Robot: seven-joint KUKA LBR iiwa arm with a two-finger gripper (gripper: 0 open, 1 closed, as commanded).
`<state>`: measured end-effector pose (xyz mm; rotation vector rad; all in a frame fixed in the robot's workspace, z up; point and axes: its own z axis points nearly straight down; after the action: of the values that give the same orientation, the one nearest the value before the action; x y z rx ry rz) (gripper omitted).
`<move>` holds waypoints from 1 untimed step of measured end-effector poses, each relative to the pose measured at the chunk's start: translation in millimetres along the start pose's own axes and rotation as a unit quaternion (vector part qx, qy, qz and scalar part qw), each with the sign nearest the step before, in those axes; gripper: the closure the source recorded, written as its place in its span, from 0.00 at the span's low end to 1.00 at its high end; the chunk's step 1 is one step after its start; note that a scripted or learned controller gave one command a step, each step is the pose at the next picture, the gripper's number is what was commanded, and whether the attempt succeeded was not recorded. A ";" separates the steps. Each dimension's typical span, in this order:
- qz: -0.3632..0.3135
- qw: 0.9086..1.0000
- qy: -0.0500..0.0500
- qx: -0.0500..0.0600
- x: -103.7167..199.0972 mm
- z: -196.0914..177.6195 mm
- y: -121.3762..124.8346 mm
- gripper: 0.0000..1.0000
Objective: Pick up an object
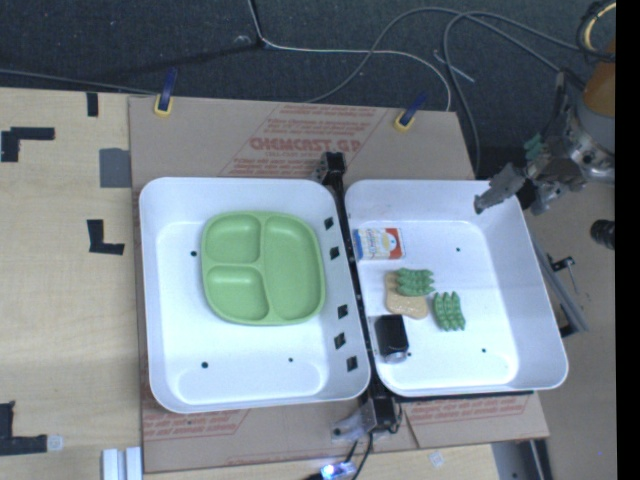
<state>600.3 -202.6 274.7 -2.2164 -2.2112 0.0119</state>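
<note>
We look down on a pale wooden bench (60,298) with black tape marks, and on it a brown cardboard sheet (300,138) printed in red and pinned at its far edge by two yellow clamps (163,100). Behind the bench lies dark carpet (130,18) crossed by thin cables (420,28).

Two shallow white bins sit side by side on the cardboard, their inner rims touching. The left bin (170,368) holds a green divided plate (264,268), set toward its far half, with bare white floor along the near side and corners.

In the right bin (520,318) the objects cluster against the left wall: a small white packet (378,243) with red and blue print farthest back, then a green ridged piece (412,280) touching a tan block (407,304), a second green ridged piece (448,310) just beside them, and a black object (391,336) nearest us. The right half of that bin is open floor — ample room beside the cluster.

The gripper (497,190) hangs at the right bin's far right corner, over the rim, well apart from every object. It is too small and blurred — we cannot tell how it is set.
</note>
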 end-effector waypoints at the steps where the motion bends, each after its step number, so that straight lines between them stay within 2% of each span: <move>1: -0.002 1.000 -0.001 -0.006 0.7 -7.5 2.0 0.00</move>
<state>602.4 -201.9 282.2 -2.2197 -2.2224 0.0017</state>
